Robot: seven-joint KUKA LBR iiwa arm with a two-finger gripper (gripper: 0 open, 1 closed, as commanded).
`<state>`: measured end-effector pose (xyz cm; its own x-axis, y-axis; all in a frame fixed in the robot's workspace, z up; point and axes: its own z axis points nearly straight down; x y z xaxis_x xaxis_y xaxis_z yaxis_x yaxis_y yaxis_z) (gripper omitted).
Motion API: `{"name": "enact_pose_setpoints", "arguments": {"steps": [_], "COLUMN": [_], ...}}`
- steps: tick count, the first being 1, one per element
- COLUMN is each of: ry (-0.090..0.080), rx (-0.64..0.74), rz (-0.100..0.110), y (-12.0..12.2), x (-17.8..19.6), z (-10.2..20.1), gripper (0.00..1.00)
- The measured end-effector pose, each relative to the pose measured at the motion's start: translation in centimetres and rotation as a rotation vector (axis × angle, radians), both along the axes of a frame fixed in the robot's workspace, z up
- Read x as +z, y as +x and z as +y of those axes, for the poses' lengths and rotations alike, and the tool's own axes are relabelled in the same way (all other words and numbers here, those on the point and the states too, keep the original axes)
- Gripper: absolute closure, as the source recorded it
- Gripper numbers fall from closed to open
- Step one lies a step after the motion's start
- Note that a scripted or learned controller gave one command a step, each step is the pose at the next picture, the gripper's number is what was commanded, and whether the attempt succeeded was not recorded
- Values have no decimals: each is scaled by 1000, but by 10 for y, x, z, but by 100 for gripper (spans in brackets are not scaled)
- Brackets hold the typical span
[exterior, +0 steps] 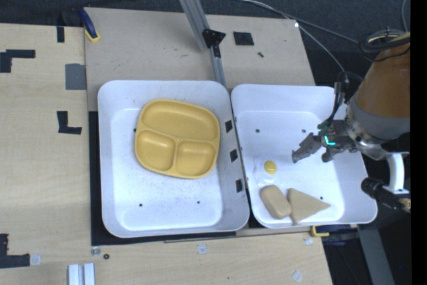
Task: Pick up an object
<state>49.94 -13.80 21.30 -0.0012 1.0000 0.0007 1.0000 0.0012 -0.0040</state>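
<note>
We see the arm cut off at the right side of the view, so only its orange band, grey wrist and gripper are in the picture. The gripper hangs over the right bin, its two dark fingers spread apart, and we see nothing between them. How near the fingertips are to the bin floor we cannot judge from this slanted view.

We count three objects in the right bin: one small yellow ball just left of and below the gripper, one tan rounded block, and one tan wedge touching that block near the bin's front wall. In the left bin we count one yellow divided plate with three compartments.
</note>
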Motion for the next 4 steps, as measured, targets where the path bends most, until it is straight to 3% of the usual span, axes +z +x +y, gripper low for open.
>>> {"name": "enact_pose_setpoints", "arguments": {"steps": [1, 3, 4], "ry": [0, 0, -1], "rx": [0, -1, -1], "rz": [-2, 2, -5], "y": [1, 10, 12], "x": [1, -100, -125], "z": [0, 1, 0], "gripper": [0, 0, 0]}}
